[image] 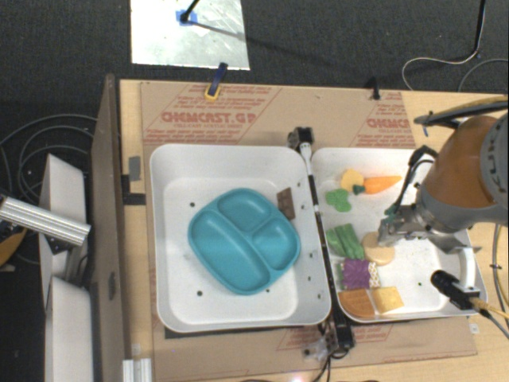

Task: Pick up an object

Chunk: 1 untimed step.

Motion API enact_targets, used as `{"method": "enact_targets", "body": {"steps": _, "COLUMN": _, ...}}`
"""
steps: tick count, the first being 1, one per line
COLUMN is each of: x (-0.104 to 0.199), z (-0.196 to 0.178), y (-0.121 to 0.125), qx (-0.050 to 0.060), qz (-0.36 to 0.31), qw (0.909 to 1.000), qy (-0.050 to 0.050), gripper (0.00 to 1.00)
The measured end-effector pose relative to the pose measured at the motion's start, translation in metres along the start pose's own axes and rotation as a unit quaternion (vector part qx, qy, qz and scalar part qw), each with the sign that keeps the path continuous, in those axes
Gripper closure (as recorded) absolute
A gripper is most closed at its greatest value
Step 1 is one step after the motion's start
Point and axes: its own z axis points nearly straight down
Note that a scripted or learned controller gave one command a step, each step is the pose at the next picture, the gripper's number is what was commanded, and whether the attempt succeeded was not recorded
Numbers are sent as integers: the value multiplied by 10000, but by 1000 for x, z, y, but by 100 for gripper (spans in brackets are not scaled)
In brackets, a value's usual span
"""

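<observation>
Here the left bin (pixel 171 213) holds a big teal divided plate (pixel 243 239), with a small brown block (pixel 286 204) just beside its upper right corner. The right bin (pixel 421 289) holds a scatter of toy food, and the grey arm (pixel 465 173) with its orange band reaches in over it from the right. The gripper (pixel 391 231) hangs low over the middle of that bin, right above a pale round piece (pixel 380 253), which looks like the thing it is going for; whether the pincer is spread or pressed together, I cannot tell.

Around that piece lie a green leafy piece (pixel 345 240) to its left, a purple piece (pixel 356 274) below, and an orange slab (pixel 357 302) and a yellow wedge (pixel 388 298) near the front wall. Farther back sit a carrot (pixel 380 184), a yellow lump (pixel 351 179) and a small green lump (pixel 339 200).

The pale piece is probably light, hard, smooth plastic, so it could slip or skate on the bin floor. Being low and rounded, it is best pinched across its middle, with the fingers coming straight down on either side, clear of the green neighbour.
</observation>
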Motion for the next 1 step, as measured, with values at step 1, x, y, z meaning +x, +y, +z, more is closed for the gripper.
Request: {"method": "enact_targets", "body": {"steps": 1, "x": 0, "z": 0, "y": 0, "qx": 0, "qz": -1, "qw": 10000, "qy": 0, "gripper": 0}}
